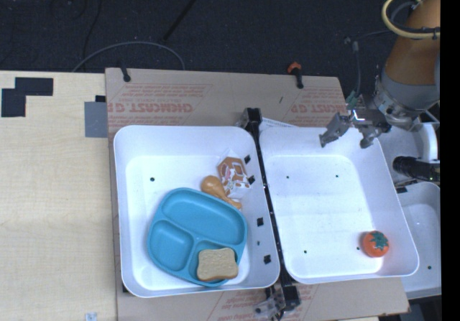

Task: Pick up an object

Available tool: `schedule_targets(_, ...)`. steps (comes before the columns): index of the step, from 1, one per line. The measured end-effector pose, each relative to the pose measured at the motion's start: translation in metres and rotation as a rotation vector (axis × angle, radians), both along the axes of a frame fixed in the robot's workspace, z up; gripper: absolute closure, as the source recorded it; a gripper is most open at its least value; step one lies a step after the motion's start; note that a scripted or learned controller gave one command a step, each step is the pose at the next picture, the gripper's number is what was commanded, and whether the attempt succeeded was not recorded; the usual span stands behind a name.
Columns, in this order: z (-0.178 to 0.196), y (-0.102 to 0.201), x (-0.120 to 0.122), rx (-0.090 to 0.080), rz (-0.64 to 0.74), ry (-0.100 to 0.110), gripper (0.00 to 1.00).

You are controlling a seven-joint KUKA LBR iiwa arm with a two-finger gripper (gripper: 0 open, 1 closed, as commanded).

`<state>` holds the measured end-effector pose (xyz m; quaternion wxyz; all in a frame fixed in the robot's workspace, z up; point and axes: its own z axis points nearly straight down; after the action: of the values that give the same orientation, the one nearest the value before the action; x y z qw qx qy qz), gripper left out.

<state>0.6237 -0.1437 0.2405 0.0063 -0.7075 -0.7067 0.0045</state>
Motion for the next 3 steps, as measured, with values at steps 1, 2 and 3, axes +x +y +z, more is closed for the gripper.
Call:
schedule_targets(1,0.007,0.000,0.002,-0.002,0.002,-0.012,0.00)
schedule_targets(2,-0.037,0.002,0.006,-0.002,0.002,-0.009,0.00)
schedule_targets(3,-0.089,0.003,-0.005,-0.001,0.001,-0.007,0.00)
